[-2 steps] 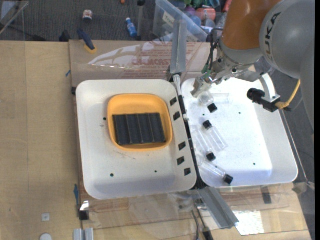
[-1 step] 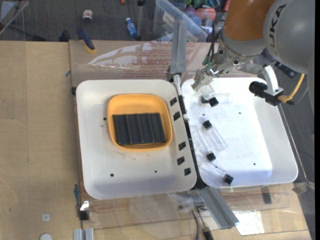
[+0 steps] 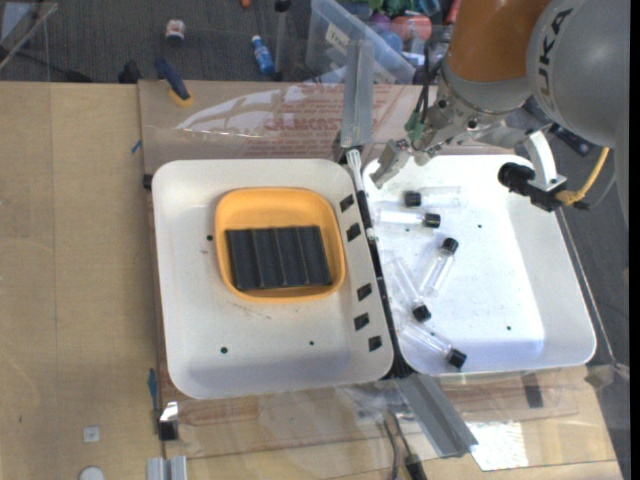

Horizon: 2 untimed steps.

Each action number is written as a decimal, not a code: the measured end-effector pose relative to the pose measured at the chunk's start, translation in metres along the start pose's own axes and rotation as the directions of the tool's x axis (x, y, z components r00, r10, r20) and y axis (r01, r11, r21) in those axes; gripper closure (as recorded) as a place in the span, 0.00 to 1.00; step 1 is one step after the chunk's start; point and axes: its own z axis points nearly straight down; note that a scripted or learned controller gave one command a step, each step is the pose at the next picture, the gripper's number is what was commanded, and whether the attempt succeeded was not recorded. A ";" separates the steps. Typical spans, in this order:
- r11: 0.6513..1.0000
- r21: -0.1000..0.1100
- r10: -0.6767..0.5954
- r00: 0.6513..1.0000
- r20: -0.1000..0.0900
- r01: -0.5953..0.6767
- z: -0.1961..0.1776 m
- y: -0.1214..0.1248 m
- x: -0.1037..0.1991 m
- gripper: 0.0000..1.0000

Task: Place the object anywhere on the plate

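Task things: several clear vials (image 3: 437, 265) with black caps, scattered in the right bin (image 3: 530, 298). One lies near the bin's upper left with its cap at about the middle of the top area, one slants mid-bin, two lie along the lower left, close to the divider between bins. Bodies are transparent and hard to trace against the white floor; caps are the only sure marks, so the exact count is uncertain.

Gripper (image 3: 415, 148) hangs over the right bin's top-left corner, above and left of the nearest vial. Nothing visible between its fingers. Metal parts there are small and tangled with cables; cannot tell whether the jaws stand apart or together.

Arm (image 3: 540, 38) enters from upper right, its orange band large in frame and cut off by the top edge. It hides the bin's back rim.

Plate (image 3: 280, 243): orange, rounded square, in the left bin (image 3: 190, 348), holding a dark ribbed block (image 3: 278, 258) that covers most of its floor. Bare orange rim shows all around.

Right bin's right half and front are open white floor. A row of black clips (image 3: 362, 288) marks the shared wall.
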 end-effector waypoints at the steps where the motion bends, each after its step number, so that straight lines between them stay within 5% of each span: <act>1: 1.000 0.003 0.016 1.000 -0.002 -0.016 0.003 -0.005 -0.010 0.00; 2: 1.000 0.000 0.029 1.000 0.002 -0.029 -0.010 -0.024 -0.050 0.00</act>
